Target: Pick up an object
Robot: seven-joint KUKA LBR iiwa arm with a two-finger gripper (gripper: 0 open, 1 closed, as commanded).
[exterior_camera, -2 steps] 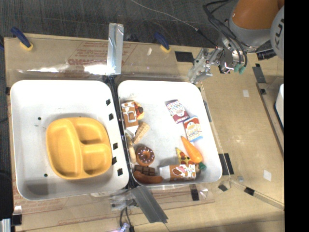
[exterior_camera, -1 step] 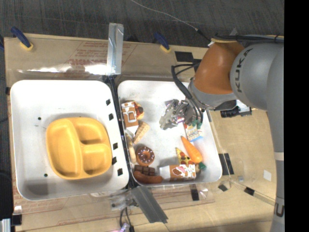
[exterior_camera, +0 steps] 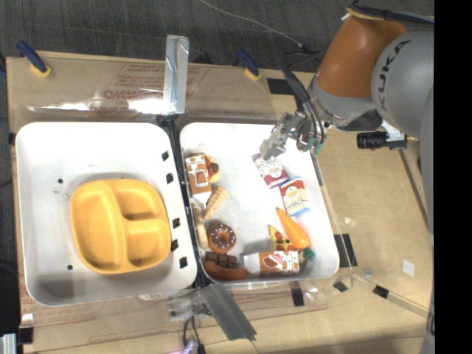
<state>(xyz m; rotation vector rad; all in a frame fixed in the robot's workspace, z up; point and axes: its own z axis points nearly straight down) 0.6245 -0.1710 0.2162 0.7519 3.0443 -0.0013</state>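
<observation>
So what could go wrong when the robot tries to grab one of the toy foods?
The gripper hangs right above a small carton lying flat near the right bin's far wall. Flat things are hard to pinch, so the fingers might slide off. A second carton and the carrot lie close by, so a miss could bump them. The toys along the near wall, like the donut, are packed tight, so grabbing there might catch two.

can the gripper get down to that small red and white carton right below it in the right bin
Probably yes: the gripper hovers just above the small red and white carton, which lies apart from the other toys, nothing covering it.
</observation>
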